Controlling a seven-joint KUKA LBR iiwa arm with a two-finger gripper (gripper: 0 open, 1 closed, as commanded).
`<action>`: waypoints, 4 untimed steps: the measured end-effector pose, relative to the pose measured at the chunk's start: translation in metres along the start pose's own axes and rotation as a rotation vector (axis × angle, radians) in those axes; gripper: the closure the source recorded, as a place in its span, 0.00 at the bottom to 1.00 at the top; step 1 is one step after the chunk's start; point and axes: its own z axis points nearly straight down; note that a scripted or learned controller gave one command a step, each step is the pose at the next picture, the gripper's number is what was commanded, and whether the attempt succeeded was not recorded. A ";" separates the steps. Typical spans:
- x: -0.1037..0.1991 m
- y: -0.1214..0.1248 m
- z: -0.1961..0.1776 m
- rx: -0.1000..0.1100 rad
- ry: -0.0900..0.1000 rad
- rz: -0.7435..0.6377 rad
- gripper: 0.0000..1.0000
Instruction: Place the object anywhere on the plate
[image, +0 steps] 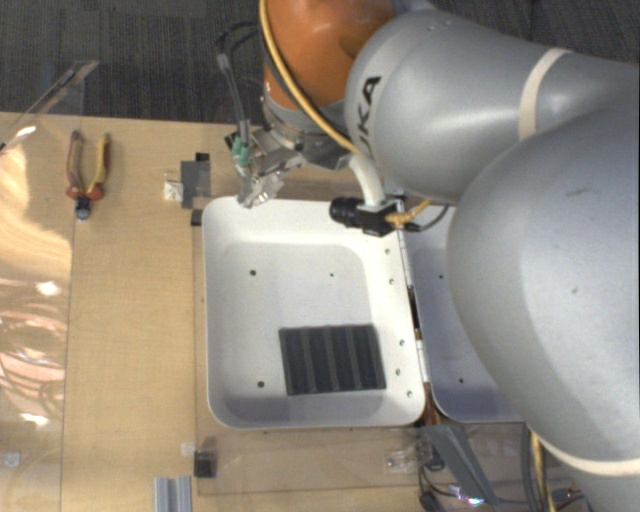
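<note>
A dark grey ribbed plate (331, 359) lies flat in the near half of the left white bin (230, 300). My gripper (254, 185) hangs over the bin's far left corner, well away from the plate, right at the rim. A small green piece (238, 149) shows at the gripper's left side; I cannot tell whether it is a held thing or part of the tool. The big grey arm (520, 200) with its orange band (320, 45) hides what lies under and behind the gripper.
Red-handled pliers (86, 172) lie on the wooden bench at far left. A small black block (197, 178) sits just outside the bin's far left corner. The right bin (436, 300) is mostly covered by the arm. A black cable plug (362, 215) hangs over the left bin's far rim.
</note>
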 end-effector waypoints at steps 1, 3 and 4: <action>-0.002 -0.004 0.132 0.009 0.003 0.125 1.00; -0.040 -0.076 0.165 -0.005 -0.003 -0.638 1.00; -0.008 -0.016 0.084 -0.001 0.002 -0.654 1.00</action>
